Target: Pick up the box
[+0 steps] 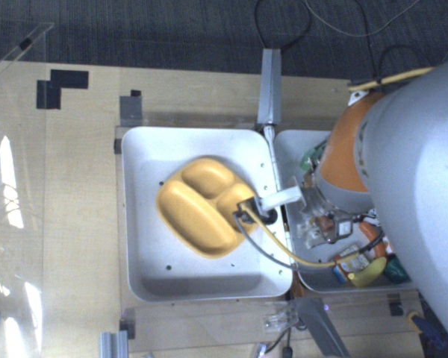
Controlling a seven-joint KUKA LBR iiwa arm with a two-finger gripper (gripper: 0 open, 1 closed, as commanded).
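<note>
Camera view | gripper [322,227] in right bin [293,162] | box [349,259] just beside | grip: cannot tell

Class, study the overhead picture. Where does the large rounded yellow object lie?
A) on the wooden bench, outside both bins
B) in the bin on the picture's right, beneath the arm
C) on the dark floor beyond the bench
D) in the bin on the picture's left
D: the yellow object rests on the floor of the left-hand bin, while the arm hangs over the right-hand bin.
</note>
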